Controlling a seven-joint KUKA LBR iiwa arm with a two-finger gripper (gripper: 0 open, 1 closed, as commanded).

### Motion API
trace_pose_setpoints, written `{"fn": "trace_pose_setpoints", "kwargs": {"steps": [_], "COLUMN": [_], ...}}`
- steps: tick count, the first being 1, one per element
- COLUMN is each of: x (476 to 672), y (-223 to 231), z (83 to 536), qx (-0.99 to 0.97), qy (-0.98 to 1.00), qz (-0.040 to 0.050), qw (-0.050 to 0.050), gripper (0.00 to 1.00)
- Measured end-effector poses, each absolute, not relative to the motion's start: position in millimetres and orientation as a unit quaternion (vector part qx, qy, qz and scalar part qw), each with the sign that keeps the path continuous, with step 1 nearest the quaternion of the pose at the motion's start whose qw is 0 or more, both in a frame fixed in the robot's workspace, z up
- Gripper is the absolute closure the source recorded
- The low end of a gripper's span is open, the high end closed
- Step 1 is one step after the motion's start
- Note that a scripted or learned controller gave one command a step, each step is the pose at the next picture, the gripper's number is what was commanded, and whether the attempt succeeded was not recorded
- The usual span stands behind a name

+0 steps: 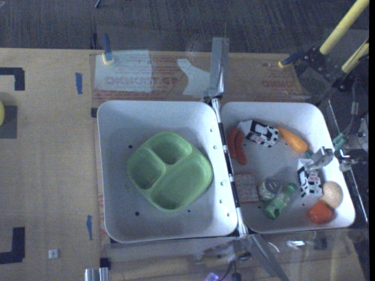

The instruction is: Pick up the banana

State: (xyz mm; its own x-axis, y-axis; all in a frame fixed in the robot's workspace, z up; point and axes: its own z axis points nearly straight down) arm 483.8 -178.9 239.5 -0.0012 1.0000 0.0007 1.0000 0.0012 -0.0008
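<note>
So the gripper [320, 156] sits low at the right edge of the right bin [281, 111], just above a black-and-white cow toy [310, 183]. It's too small and blurry to tell how far open it is or whether it has hold of anything

As for the banana, I honestly can't tell which item it is. The closest match is a long orange-yellow piece [292, 139] near the right bin's back right corner, apart from the gripper

Also in that bin: a second cow toy [261, 133] near the back edge, a red sausage [237, 146] along the left edge, a green bottle [279, 201] and a small can [269, 187] around the middle, and a pale ball [332, 192] touching a red tomato [320, 212] in the front right corner

The left bin [117, 215] holds a green divided plate [170, 170] about in the middle
</note>
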Motion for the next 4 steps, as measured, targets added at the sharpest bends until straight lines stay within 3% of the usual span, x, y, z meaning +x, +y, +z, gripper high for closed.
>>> {"fn": "trace_pose_setpoints", "kwargs": {"steps": [1, 2, 3, 4], "x": [523.5, 536.0, 539.0, 520.1], "y": [-144, -128, -160, -132], "z": [112, 230, 163, 105], "qx": [-0.749, -0.883, -0.869, -0.879], "qy": [-0.662, -0.469, -0.495, -0.476], "qz": [-0.0004, 0.0005, 0.0011, -0.0059], "qw": [-0.001, 0.0, 0.001, -0.005], "gripper": [0.0, 0.0, 0.0, 0.0]}}
